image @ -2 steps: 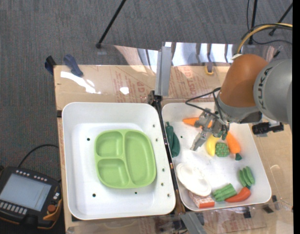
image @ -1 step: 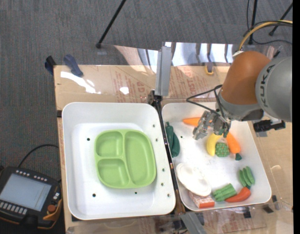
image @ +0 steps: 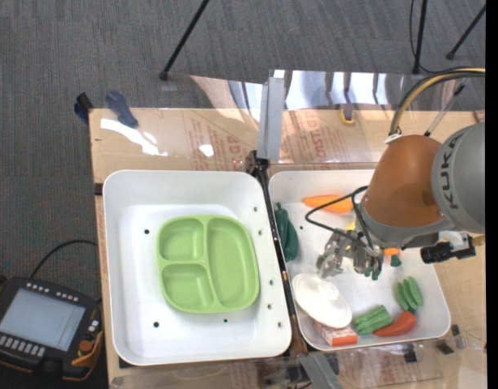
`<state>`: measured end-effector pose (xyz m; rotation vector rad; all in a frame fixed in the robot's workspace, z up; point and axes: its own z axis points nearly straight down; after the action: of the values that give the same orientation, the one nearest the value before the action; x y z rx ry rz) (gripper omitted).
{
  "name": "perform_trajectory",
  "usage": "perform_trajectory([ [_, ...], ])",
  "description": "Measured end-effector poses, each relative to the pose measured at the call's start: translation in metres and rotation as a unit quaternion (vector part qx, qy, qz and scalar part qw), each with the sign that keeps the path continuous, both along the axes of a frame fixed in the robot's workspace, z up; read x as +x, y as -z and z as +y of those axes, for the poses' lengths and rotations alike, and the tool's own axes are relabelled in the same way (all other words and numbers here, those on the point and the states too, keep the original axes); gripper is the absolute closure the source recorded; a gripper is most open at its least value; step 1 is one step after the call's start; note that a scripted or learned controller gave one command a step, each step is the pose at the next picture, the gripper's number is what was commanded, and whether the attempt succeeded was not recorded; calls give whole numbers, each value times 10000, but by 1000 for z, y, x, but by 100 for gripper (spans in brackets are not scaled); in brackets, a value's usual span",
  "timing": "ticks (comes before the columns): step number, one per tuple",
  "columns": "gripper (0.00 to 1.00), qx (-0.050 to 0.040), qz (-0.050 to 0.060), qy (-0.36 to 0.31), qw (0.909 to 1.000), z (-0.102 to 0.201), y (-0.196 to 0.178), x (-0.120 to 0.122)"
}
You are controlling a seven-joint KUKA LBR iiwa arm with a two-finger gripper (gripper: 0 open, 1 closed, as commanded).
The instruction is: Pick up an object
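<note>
Two shallow white plastic bins (image: 123, 217) (image: 439, 314) are sitting side by side; one light-green three-compartment plastic plate (image: 208, 263) is lying in the left one.

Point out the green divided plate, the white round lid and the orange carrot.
Green divided plastic plate (image: 208, 264): camera view, on the ridge between its compartments.
White round lid (image: 321, 300): camera view, on its domed middle.
Orange carrot (image: 329, 203): camera view, on its mid-body.

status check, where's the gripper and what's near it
Gripper low over right bin, nothing seen held. White lid just below it, carrot above. Green tray in left bin.
</note>
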<state>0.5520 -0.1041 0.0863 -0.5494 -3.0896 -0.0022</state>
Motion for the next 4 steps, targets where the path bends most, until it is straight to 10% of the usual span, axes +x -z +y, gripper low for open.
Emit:
perform_trajectory([
  [1,100,-20,-35,-202,9998,-112,-14,29],
  [2,0,-6,-29,-207,9998,-110,-13,29],
  [4,0,-32,-29,444,9990,23,-3,63],
])
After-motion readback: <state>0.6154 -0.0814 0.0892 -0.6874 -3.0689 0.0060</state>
